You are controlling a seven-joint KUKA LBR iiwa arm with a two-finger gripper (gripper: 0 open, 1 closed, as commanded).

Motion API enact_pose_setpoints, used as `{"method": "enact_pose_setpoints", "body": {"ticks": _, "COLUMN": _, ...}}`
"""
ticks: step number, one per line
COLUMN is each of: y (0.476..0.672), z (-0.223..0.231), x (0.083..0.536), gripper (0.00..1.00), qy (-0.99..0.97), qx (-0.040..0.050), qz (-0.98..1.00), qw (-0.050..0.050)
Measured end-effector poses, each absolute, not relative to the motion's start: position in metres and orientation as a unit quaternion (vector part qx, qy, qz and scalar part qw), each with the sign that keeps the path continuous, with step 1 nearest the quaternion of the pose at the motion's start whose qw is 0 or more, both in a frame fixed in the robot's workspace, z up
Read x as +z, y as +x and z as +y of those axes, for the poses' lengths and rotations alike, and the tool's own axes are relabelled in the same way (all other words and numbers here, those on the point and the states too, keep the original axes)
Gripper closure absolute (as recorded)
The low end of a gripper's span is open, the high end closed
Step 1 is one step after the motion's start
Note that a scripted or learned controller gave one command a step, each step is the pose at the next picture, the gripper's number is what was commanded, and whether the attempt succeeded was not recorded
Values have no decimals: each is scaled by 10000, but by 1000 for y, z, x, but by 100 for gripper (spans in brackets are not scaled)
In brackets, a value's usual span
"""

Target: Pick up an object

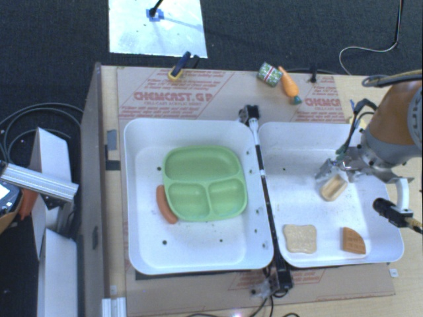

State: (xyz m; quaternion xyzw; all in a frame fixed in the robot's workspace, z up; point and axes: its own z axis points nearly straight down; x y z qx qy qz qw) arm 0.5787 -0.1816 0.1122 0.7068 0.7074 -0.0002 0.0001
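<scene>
My gripper (338, 172) is low in the right bin (291, 144), near its far right side, and stands open. A beige bread roll (334, 188) lies on the bin floor just below it, its upper end at the fingertips; I cannot see it being gripped. Closer to the front of this bin are a slice of toast (300, 238) and an orange-brown wedge (353, 241). The left bin (142, 230) holds a green divided plate (204, 183) with a red-orange sausage (166, 205) lying at its left edge.
A black divider rail (262, 177) runs between the two bins. A small can (269, 73) and a toy carrot (289, 84) lie on the cardboard behind the bins. A black part of the arm (391, 211) juts over the right bin's right rim.
</scene>
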Motion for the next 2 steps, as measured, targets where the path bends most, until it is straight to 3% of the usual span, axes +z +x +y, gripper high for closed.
{"method": "enact_pose_setpoints", "body": {"ticks": 1, "y": 566, "z": -179, "x": 106, "gripper": 0, "qy": 7067, "qx": -1, "qz": 7075, "qw": 3}}
{"method": "enact_pose_setpoints", "body": {"ticks": 2, "y": 567, "z": -179, "x": 117, "gripper": 100, "qy": 7062, "qx": 7, "qz": 7081, "qw": 11}}
